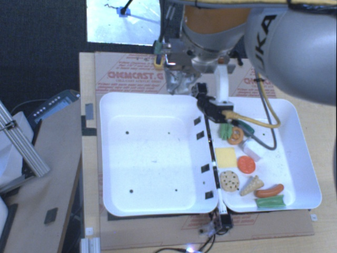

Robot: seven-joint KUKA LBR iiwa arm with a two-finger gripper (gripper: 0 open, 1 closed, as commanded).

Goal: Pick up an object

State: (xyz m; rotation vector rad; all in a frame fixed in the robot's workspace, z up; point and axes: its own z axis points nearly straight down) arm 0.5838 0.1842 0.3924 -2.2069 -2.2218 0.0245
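Camera view: gripper hangs over the back rim of the left bin, near the divider between the two bins. It shows as blurred metal, so I cannot tell whether it is open or closed. No object is visible in its grasp.

All candidates lie in the right bin, clustered on the side nearest the divider and well apart from the gripper.
- sausage: lies flat near the front. Probably light moulded plastic, stiff and smooth. Rounded body stands proud of the floor; take it across the middle. Best candidate, though a round side may roll or slip.
- green strip: just beside the sausage, at the front wall. Low and awkward.
- cookie, yellow square, red disc: thin and flat, with little edge to catch. Likely to slide.
- tan wedge: tapered, so it may squirt out of a pinch.
- white block: squarish sides, a fair second choice.
- orange ring: sits on something green, close to the robot's cable. Avoid.

None looks fragile.
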